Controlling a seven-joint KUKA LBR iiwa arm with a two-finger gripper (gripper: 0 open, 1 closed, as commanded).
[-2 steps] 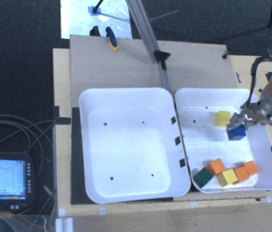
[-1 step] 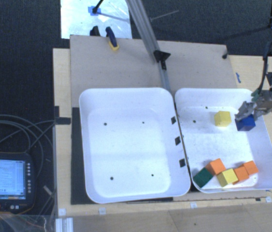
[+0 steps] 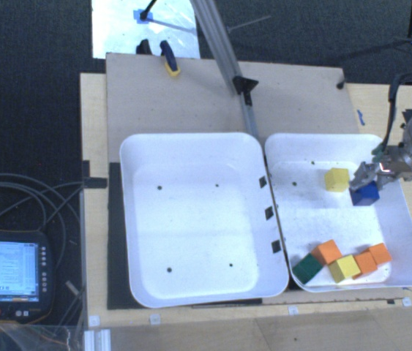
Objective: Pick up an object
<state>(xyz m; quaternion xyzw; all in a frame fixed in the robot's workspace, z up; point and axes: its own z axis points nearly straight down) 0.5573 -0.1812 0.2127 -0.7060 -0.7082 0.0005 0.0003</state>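
I see claw over right bin, fingers closed on blue cube | yellow cube just beside it, toward left bin | no legible writing on pendant

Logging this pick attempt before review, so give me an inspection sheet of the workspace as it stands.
Surface: bench bearing left bin and right bin.
Job's things: in the right bin, yellow block, blue block; near its front edge, green block, three orange blocks, another yellow one.
Clutter: yellow-handled tool at bench's far edge.
Grippers: gripper right at the blue block; grasp unclear.
Cables: loops on the floor, left.
Surroundings: handheld control panel, dark carpet.
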